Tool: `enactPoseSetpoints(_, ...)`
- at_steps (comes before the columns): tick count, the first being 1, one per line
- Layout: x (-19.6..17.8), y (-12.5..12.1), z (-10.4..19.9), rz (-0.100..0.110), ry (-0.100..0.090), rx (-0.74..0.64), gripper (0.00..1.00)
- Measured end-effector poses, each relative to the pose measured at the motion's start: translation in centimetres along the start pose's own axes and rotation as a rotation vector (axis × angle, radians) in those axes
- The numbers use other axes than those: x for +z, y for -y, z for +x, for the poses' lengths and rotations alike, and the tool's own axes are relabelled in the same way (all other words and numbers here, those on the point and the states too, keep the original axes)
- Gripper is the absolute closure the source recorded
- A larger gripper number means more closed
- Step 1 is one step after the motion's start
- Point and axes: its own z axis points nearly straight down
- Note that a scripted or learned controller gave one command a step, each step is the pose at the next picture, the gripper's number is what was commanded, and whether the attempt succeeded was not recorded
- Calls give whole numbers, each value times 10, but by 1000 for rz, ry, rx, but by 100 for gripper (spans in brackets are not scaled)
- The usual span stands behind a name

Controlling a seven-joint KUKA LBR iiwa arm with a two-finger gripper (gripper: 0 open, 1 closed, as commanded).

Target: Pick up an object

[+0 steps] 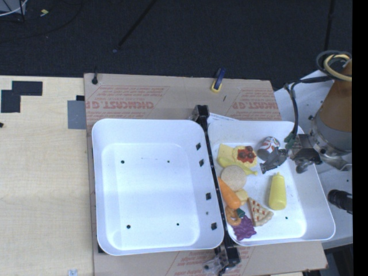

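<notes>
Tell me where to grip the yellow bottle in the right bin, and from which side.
Probably across the middle of the yellow bottle's body, coming straight down from above. It lies flat on the right bin's floor, long axis running near to far in the camera view, with bare floor on its left and right for the fingers. The hand sits just beyond its far end.

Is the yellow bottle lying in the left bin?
No. The yellow bottle lies in the right bin, beside the other toy food, just below the gripper.
</notes>
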Motion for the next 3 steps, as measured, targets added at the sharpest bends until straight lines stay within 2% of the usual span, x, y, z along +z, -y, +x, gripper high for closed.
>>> enactPoseSetpoints(1,87,-12,97,8,-4,-8,0)
enactPoseSetpoints(2,-151,1,135,-19,-1,-6,0)
enactPoseSetpoints(3,-55,38,200,9,2,-6,0)
